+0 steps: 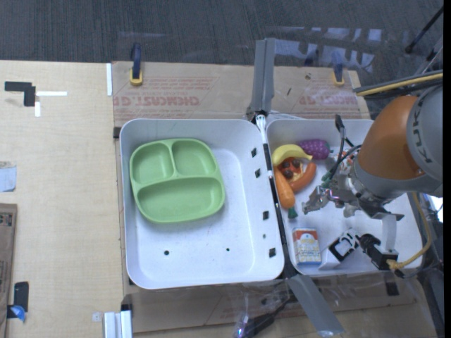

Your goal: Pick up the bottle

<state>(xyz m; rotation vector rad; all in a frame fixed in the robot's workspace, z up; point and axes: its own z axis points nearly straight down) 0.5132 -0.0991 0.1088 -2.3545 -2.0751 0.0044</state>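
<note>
Plainly, the pincer (318,201) hangs low over the right bin (405,259); whether it is open or closed cannot be told. The likeliest bottle (285,189), an orange body with a green end, lies near at its 9 o'clock, against the bin's wall, below the banana (289,151). A good grasp probably means shifting toward 9 o'clock, straddling the narrow body, avoiding the carton (307,246) at 6 o'clock.

Lighting was pretty even and bright, with the white bins (141,210) a bit washed out. Shadows stayed soft, and the whole shot looked slightly soft and grainy.
</note>
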